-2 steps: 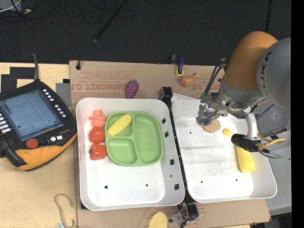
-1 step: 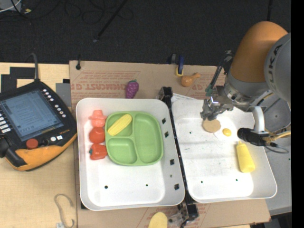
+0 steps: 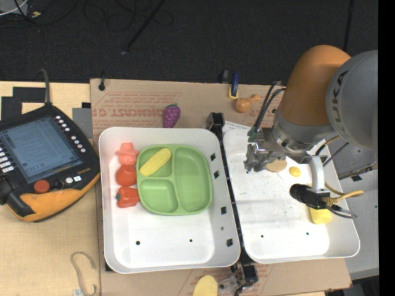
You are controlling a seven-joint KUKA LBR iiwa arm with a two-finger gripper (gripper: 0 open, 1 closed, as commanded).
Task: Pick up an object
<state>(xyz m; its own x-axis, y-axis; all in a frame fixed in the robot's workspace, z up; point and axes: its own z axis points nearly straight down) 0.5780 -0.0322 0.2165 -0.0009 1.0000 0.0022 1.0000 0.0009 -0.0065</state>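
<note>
My gripper (image 3: 255,160) hangs low over the upper left part of the right bin (image 3: 278,239), close to the divider between the bins. Just to its right lies a tan flat piece (image 3: 278,164), which looks apart from the fingers. A small yellow piece (image 3: 295,171) sits a bit further right. Another yellow piece (image 3: 320,215) rests near the bin's right side. In the left bin (image 3: 160,245) a green divided plate (image 3: 185,187) carries a yellow corn cob (image 3: 154,160) in its upper left compartment. A pink toy (image 3: 126,153) and two red toys (image 3: 126,176) (image 3: 128,197) line the plate's left edge.
A teach pendant (image 3: 43,159) lies on the bench to the left. Behind the bins sit a purple grape bunch (image 3: 171,115) and a tan toy (image 3: 245,102). A yellow object (image 3: 205,285) lies in front of the bins. The arm's bulk (image 3: 327,97) overhangs the right bin's far corner.
</note>
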